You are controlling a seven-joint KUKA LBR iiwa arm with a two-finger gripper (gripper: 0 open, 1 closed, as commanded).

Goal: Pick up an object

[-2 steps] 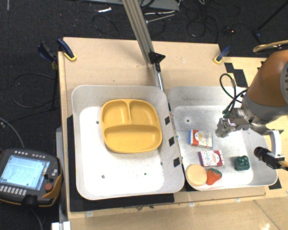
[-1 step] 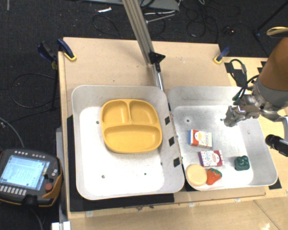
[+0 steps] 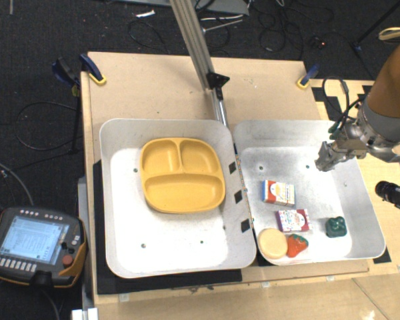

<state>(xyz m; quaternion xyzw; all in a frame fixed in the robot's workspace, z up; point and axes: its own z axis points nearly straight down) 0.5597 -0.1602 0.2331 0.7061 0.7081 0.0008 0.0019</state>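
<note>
Your gripper (image 3: 325, 160) sits over the upper right part of the right bin (image 3: 287, 142), hanging from the grey arm (image 3: 380, 122) that comes in at the right edge of the frame. You cannot tell from this angle how it is set; nothing shows in its grasp.

Look below it and to the left: a small white and orange carton (image 3: 279, 193) lies near the middle of the right bin, well apart from the gripper. Just below that you have a purple and white packet (image 3: 293, 220). To the right of the packet, near the bin's lower right, sits a dark green object (image 3: 335, 227). At the bin's lower edge a pale round piece (image 3: 273, 243) rests touching a red item (image 3: 297, 245).

Move your eye left across the divide: the left bin (image 3: 120, 179) holds a yellow sectioned tray (image 3: 183, 175) in its upper middle. Far lower left of the frame, off the bench, lies a handheld control pendant (image 3: 33, 245) with its screen lit.
</note>
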